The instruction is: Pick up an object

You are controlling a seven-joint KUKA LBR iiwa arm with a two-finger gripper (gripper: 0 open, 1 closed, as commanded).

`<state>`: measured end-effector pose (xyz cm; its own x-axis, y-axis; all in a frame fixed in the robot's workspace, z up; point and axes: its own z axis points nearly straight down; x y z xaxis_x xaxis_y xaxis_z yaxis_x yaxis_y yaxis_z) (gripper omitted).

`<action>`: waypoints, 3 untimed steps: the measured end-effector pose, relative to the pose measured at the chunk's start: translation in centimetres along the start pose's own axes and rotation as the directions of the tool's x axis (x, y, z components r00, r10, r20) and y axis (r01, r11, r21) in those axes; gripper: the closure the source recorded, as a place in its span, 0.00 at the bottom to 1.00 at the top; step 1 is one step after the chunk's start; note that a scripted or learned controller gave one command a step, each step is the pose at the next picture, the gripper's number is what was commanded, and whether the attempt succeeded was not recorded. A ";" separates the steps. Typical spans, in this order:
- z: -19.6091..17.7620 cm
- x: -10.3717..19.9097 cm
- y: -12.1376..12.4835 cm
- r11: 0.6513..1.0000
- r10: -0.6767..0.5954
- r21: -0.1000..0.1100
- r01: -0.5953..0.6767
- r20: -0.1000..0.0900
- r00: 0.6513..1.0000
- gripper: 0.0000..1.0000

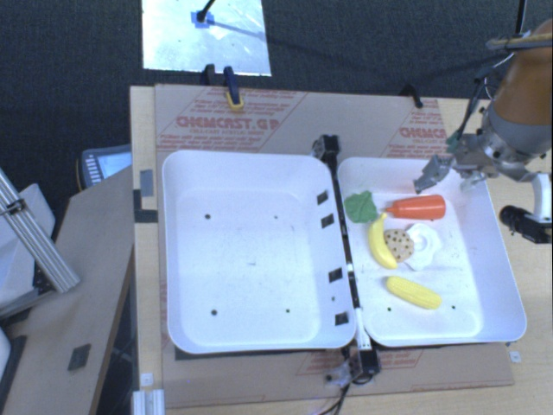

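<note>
The camera view shows the gripper (445, 174) poised over the far edge of the right bin (494, 305), its fingers spread apart with nothing between them, just above the carrot (417, 206) lying near a banana (378, 241), cookie (398, 245) and lemon (413, 292).

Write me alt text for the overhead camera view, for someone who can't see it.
A grey robot arm's gripper hovers over the right bin, just above an orange carrot lying beside a green leaf, a banana, a cookie, a white egg and a yellow corn piece. The left bin sits alongside.
</note>
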<state>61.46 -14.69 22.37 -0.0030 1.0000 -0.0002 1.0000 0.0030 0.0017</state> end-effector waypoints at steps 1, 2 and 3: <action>-1.1 0.0 0.1 1.000 -0.003 -0.003 0.003 0.000 1.000 1.00; -15.4 4.2 3.5 1.000 -0.006 -0.014 0.006 0.002 1.000 1.00; -15.9 12.1 5.2 1.000 -0.008 -0.004 0.008 -0.001 1.000 1.00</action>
<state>66.56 -2.61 38.24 -0.0110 0.9999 0.0012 0.9999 0.0110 0.0060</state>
